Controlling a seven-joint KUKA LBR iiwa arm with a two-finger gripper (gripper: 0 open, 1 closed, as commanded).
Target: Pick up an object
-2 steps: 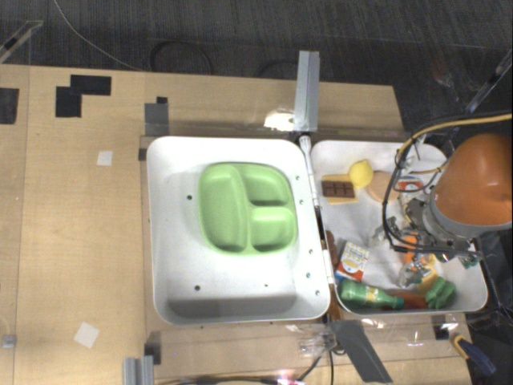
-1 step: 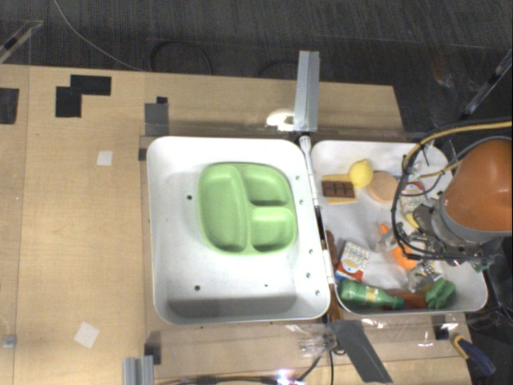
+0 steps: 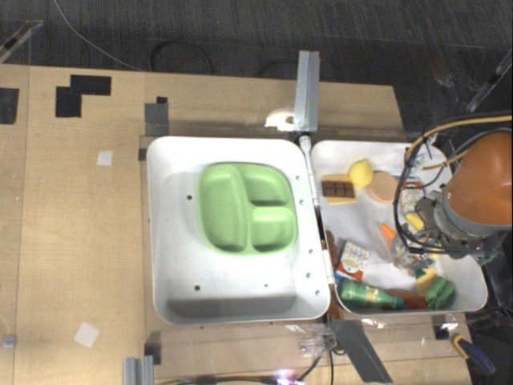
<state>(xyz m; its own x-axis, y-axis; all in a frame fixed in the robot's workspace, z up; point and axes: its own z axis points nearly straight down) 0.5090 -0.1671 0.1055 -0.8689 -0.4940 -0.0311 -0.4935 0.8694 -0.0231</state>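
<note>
Grey and orange, my arm [image 3: 479, 187] hangs over the right white bin [image 3: 337, 155] at the frame's right; whether my fingers are released or clenched I cannot tell. Beneath lie a green bottle [image 3: 370, 297], a yellow lemon [image 3: 361, 172] and a brown chocolate bar [image 3: 337, 188]. A green divided plate [image 3: 245, 207] sits in the left bin. I judge I'm lowering to grasp; next comes closing on one item.

Arm [image 3: 479, 187] cut off by right edge; claw [image 3: 410, 251] blurred among cables (finger state unreadable), hiding bin floor beneath.
</note>
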